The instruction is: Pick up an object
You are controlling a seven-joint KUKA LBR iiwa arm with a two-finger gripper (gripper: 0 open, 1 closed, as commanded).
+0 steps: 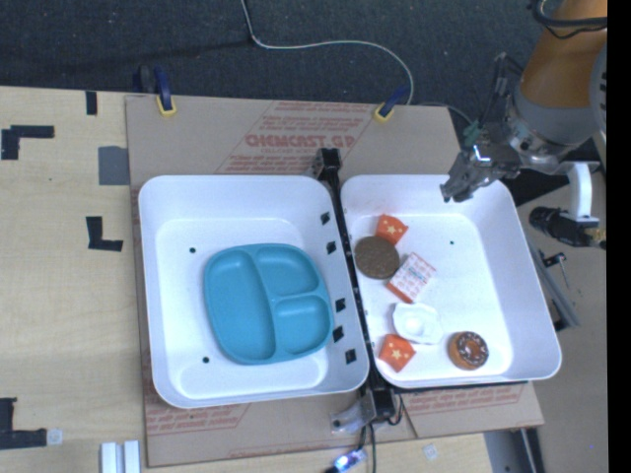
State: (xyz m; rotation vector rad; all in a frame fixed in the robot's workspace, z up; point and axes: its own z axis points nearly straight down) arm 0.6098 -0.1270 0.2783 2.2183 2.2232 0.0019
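The right bin (493,254) holds several small items: an orange packet (391,229), a brown round cookie (376,258), a white and red packet (411,277), a white cup-like piece (415,321), another orange packet (396,353) and a chocolate doughnut (467,350). My gripper (461,184) hangs over the bin's far right corner, well above and away from all of them. Nothing shows between its fingers.
The left bin (173,215) carries a blue divided tray (266,302). Both bins rest on a cardboard sheet (286,136) held by clamps. A cable (325,42) loops across the dark back. The bench's right edge has dark hardware (557,227).
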